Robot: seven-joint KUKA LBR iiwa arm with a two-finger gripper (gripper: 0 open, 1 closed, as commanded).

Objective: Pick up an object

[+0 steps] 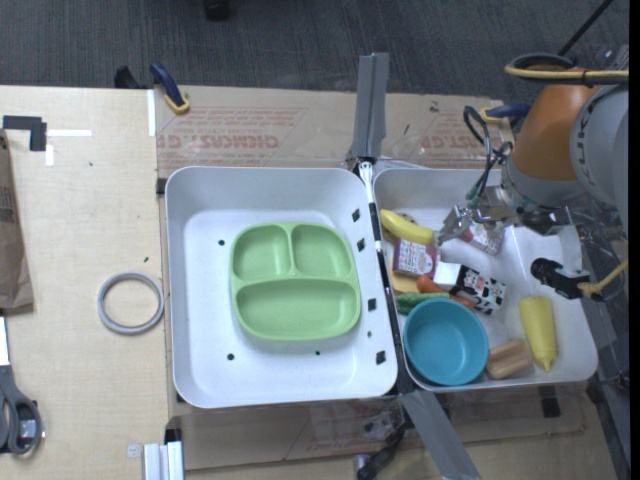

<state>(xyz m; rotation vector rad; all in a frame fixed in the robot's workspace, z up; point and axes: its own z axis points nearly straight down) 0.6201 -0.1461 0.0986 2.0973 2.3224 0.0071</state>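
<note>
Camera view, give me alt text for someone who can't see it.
A grey robot arm's gripper hangs over the right bin, crowded with a banana, blue bowl and other toy food. The left bin holds a green divided plate.

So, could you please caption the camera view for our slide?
Gripper over right bin of toy food; green plate in left.

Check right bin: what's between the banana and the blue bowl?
In the camera view, a small carton sits just below the banana, then orange and green toy pieces by the blue bowl rim.
</note>
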